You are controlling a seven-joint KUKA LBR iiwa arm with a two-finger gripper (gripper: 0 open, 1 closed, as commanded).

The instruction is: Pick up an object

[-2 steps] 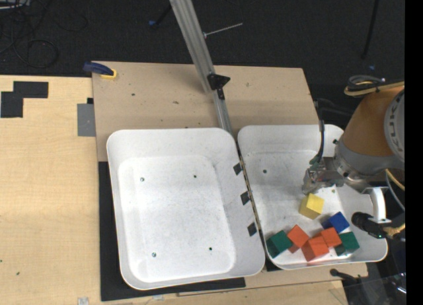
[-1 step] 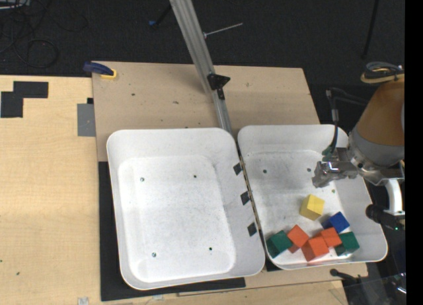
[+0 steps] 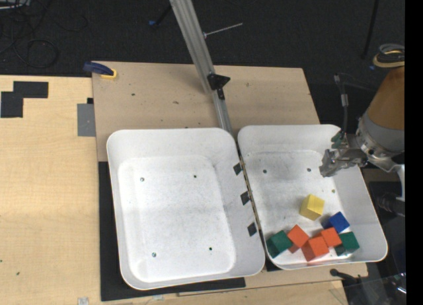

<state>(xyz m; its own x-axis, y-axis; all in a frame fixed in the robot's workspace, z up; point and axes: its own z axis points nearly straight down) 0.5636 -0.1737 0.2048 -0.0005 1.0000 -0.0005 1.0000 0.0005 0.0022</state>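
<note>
We see the arm (image 3: 388,115) coming in from the right, its orange band above the grey wrist, with the gripper (image 3: 332,163) hanging over the right rim of the right bin (image 3: 284,142). How far apart it stands we cannot tell; the metal parts blur together at this angle, and we see nothing between them.

The blocks all lie in the near right corner of the right bin, well apart from the gripper. A yellow block (image 3: 312,206) sits alone, nearest the gripper and a little up from the rest. Below it a blue block (image 3: 338,221) rests near the right wall. An orange block (image 3: 298,236) lies just beside a dark green block (image 3: 279,242), which is the leftmost of the cluster. Two more orange blocks (image 3: 322,242) huddle close together, touching or nearly so, between the first orange one and a second green block (image 3: 347,243) at the bin's near right edge.

The left bin (image 3: 173,208) lies side by side with the right one, their rims meeting along the middle where small black clips (image 3: 245,197) sit. Both bins rest on a pale wooden surface (image 3: 46,185). A slanted aluminium rail (image 3: 195,39) rises behind the bins, and a blue-and-yellow clamp (image 3: 100,69) grips the surface's far left corner.
</note>
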